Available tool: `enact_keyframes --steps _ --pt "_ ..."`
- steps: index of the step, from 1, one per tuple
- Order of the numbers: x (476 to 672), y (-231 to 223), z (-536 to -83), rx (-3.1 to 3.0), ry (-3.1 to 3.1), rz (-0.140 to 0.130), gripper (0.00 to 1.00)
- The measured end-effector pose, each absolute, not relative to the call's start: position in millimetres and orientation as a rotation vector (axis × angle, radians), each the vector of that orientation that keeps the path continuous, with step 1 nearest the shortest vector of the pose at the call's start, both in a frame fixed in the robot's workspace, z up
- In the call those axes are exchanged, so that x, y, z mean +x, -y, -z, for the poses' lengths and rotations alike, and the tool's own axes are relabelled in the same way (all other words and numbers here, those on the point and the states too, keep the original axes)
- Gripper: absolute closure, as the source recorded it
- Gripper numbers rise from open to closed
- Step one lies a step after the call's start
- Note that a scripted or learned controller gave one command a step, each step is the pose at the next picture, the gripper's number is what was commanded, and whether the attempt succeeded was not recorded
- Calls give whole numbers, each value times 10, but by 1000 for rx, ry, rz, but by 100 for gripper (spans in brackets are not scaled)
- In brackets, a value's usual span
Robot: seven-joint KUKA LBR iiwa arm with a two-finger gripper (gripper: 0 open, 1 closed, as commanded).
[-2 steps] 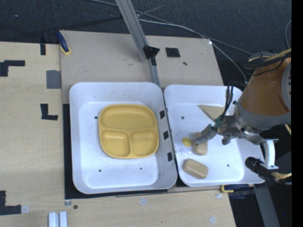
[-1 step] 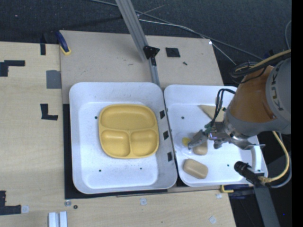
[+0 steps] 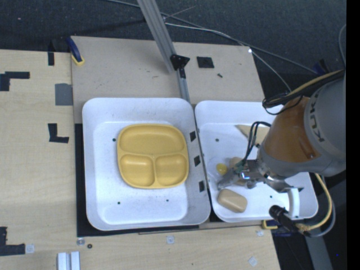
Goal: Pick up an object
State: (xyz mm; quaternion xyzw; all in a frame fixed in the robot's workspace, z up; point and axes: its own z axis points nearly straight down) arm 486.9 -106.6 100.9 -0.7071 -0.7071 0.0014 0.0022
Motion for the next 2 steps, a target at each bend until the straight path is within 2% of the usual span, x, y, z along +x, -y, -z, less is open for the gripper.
enact_keyframes --steps 1,2 --pt "4868 1057 -1114 -2216 2218 -5 100" --pt "4846 958 -1654 -2219 2222 -1 100"
